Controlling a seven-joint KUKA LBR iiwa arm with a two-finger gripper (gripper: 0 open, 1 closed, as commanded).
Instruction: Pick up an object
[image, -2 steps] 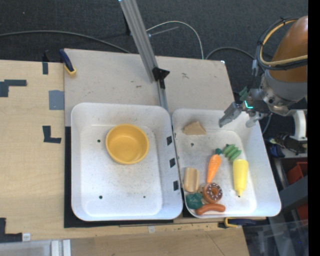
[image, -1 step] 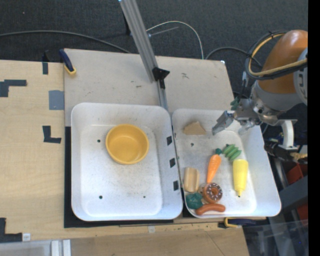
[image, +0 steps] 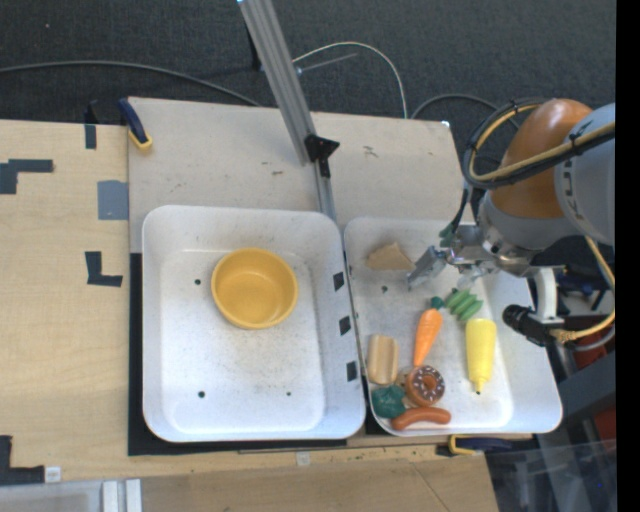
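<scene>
My gripper (image: 441, 272) hangs low over the back of the right bin (image: 535, 405), its fingers open with nothing between them. A tan wedge (image: 388, 257) lies just to its left. An orange toy carrot (image: 427, 336) with a green top (image: 463, 303) lies just in front of the gripper. Beside the carrot, to the right, is a yellow corn cob (image: 480, 352). Toward the bin's front are a bread slice (image: 382, 358), a chocolate donut (image: 427, 383), a small green piece (image: 388, 402) and a red sausage (image: 421, 418).
The left bin (image: 152, 310) holds a yellow bowl (image: 255, 287). A grey metal pole (image: 290, 85) slants down to the divide between the bins. Cables (image: 480, 140) loop around the arm's orange band (image: 540, 150) at the right.
</scene>
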